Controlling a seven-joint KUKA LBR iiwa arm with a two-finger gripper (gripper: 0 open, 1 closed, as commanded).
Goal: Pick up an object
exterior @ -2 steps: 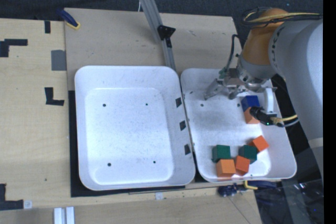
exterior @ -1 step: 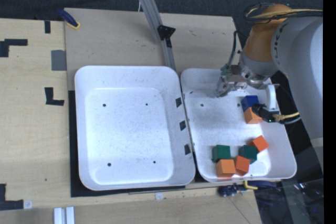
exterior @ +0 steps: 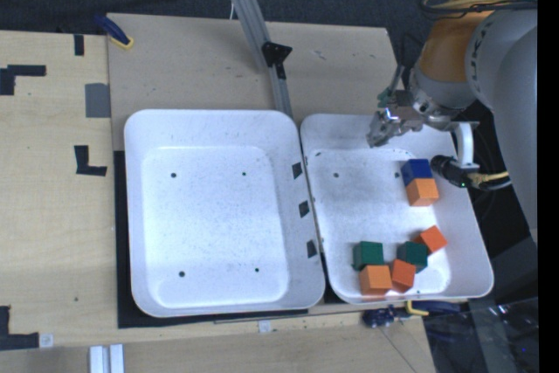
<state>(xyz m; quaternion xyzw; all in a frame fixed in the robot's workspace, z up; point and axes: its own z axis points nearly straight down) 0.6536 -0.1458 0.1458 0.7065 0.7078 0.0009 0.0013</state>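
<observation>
Down at the near end of the right bin (exterior: 467, 271) sit orange and green blocks (exterior: 390, 265); a blue block (exterior: 417, 169) touches an orange one (exterior: 423, 191) farther up. The hand (exterior: 384, 128) hovers over that bin's far rim, grip state unclear.

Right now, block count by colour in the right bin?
Orange blocks: 4
Green blocks: 2
Blue block: 1
Total: 7, all in the right bin.
</observation>
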